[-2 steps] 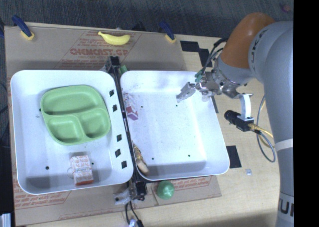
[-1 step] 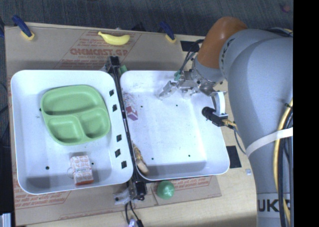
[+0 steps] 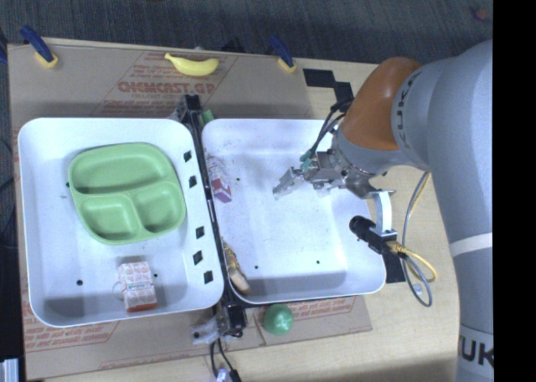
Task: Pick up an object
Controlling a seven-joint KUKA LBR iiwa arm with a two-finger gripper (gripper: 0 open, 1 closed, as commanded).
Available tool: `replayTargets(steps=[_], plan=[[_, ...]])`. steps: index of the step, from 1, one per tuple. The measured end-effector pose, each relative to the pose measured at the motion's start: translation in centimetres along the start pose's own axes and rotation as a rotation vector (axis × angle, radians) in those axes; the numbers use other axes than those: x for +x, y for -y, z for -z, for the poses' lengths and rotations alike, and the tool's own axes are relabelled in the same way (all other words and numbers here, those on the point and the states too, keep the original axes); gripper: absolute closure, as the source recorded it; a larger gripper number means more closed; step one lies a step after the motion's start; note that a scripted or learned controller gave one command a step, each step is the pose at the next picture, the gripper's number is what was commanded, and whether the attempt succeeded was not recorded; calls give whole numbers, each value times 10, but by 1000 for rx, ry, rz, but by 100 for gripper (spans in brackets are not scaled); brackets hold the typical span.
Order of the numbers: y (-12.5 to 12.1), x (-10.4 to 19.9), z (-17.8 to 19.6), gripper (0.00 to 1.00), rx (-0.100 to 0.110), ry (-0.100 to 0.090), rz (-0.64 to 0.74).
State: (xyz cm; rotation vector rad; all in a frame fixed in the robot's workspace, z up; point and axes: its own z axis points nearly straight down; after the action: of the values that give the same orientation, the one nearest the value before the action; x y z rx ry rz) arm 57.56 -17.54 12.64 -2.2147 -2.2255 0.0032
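My gripper (image 3: 287, 182) hangs low over the middle of the right bin (image 3: 327, 284), pointing left, with bare white floor beneath it. A small red and white packet (image 3: 219, 181) leans against that bin's left wall, a hand's width left of the gripper. A tan object (image 3: 235, 275) lies along the same wall near the front corner. In the left bin (image 3: 33, 204) a green divided tray (image 3: 127, 192) lies flat, and a small red and white box (image 3: 136, 285) sits in front of it.
A green ball (image 3: 278, 318) rests on the cardboard just in front of the right bin. A yellow banana (image 3: 193, 63) lies behind the bins. Black clips line the divider (image 3: 203, 204) between the bins. The arm's cables (image 3: 409, 255) hang over the right bin's right edge.
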Motion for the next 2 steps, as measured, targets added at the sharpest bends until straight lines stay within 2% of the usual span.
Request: replayTargets(steps=[1, 2], plan=[[74, -36, -18, 0, 1, 1, 0], [43, -35, 28, 0, -2, -1, 0]])
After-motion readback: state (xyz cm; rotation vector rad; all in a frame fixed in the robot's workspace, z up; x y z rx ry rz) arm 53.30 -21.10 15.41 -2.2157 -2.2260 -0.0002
